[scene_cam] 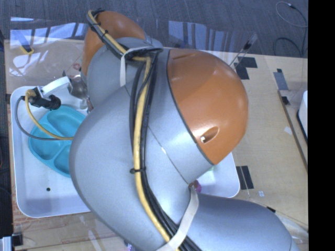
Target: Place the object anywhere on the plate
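A light blue divided plate (49, 135) lies in the left white bin (26, 192), and the arm covers its right part. The arm's bulky grey and orange body (172, 140) stretches across the middle of the view toward the left bin. Its wrist end, with a shiny metal piece of the gripper (78, 88), sits over the far edge of that bin, just beyond the plate. The arm hides the fingertips. A tiny pink bit (196, 184) peeks out from under the arm in the right bin; what it is cannot be made out.
A yellow cable with a black plug (44, 102) loops over the plate's far left side. Only the near right corner of the right bin (227, 184) is in sight. A small dark speck (48, 189) lies on the left bin's floor. Bare bench (272, 140) extends to the right.
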`<state>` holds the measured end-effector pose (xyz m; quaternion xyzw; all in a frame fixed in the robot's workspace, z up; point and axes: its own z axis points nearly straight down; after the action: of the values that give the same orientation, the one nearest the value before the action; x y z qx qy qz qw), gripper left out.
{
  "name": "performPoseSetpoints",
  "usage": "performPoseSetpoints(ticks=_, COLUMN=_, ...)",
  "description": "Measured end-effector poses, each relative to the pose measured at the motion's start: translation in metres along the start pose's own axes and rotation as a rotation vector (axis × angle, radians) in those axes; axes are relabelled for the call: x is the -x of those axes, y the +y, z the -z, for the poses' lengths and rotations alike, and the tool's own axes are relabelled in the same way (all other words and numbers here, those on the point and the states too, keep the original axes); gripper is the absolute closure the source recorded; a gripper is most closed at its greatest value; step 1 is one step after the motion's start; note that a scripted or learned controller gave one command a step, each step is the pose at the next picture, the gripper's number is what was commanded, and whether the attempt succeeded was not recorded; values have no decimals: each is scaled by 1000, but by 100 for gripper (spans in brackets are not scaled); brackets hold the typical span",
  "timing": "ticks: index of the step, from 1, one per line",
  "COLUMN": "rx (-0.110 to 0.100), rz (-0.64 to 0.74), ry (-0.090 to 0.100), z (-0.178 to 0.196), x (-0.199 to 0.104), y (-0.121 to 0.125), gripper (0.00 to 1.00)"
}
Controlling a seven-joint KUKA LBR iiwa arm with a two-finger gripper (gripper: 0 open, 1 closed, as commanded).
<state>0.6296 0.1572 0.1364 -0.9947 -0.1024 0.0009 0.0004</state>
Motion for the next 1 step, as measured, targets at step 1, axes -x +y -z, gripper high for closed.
performPoseSetpoints(ticks=1, rx=-4, rz=358, ry=-6, z=31, x=50, y=28, gripper=0)
